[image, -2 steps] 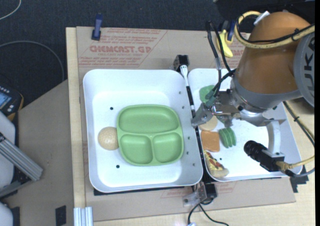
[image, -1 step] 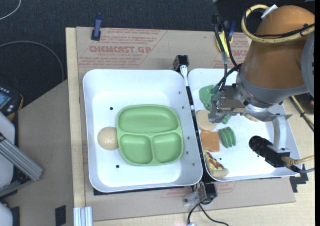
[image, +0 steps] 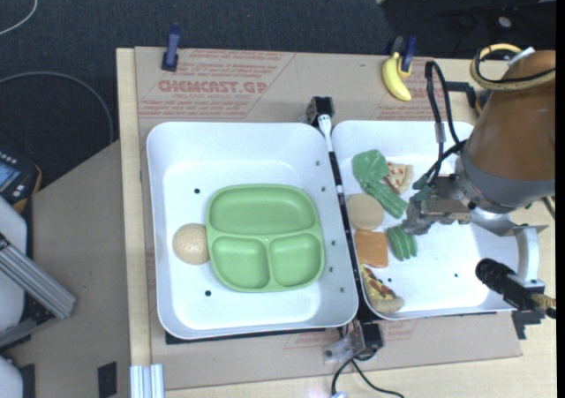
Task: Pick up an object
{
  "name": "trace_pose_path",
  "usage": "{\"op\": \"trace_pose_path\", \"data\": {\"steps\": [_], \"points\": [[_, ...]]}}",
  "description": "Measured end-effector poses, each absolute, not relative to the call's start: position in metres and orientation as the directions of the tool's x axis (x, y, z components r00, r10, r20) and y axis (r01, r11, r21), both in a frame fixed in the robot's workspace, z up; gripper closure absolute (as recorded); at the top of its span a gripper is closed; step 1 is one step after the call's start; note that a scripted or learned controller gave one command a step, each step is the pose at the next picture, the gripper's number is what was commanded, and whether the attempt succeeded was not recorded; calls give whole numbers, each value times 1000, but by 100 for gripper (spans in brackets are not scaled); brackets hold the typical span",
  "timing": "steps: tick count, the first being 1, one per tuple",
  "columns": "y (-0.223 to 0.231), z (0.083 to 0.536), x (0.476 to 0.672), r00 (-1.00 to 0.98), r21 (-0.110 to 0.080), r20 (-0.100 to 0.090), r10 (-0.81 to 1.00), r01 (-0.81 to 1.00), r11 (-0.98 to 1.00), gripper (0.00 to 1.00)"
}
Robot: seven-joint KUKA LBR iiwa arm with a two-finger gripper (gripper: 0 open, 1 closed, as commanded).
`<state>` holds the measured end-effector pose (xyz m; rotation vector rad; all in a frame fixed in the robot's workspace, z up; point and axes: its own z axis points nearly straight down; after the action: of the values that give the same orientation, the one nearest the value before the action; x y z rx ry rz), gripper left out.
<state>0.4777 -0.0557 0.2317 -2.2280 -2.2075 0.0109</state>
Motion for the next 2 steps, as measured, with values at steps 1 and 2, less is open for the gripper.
{"op": "trace_pose_path", "data": {"steps": [1, 2], "points": [[-1, 260, 480, -5, 4, 0, 1000, 1000, 5, 100], [4, 182, 498, 0, -9, 1, 1000, 1000, 0, 100]]}}
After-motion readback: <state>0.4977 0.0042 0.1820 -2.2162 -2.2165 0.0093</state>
